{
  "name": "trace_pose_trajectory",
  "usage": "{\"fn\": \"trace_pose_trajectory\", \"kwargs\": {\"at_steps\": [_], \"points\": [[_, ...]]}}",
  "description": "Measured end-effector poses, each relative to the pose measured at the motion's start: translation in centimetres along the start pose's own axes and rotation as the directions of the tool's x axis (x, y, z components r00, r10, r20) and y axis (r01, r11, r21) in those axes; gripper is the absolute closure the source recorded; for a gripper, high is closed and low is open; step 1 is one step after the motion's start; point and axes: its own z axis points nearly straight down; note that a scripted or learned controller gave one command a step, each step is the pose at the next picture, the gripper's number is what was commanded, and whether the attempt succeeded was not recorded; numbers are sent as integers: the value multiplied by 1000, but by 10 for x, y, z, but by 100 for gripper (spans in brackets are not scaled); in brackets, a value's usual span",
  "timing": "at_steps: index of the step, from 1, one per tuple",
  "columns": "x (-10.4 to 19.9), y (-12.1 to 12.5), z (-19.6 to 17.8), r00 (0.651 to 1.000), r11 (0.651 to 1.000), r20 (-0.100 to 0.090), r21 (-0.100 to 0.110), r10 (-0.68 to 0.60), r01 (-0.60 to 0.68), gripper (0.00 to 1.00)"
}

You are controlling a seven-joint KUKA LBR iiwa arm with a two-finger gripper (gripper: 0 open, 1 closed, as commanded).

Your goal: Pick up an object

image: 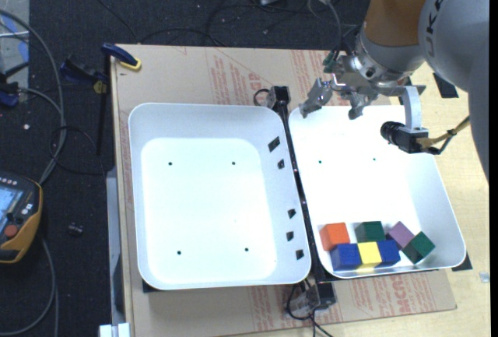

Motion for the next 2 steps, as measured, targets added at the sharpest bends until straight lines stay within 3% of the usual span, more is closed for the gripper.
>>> {"fn": "trace_pose_trajectory", "kwargs": {"at_steps": [1,2], "points": [[54,-66,64,1000,1000,1,5,2,-2,0],[80,-3,67,1000,1000,2,-3,4,-4,0]]}}
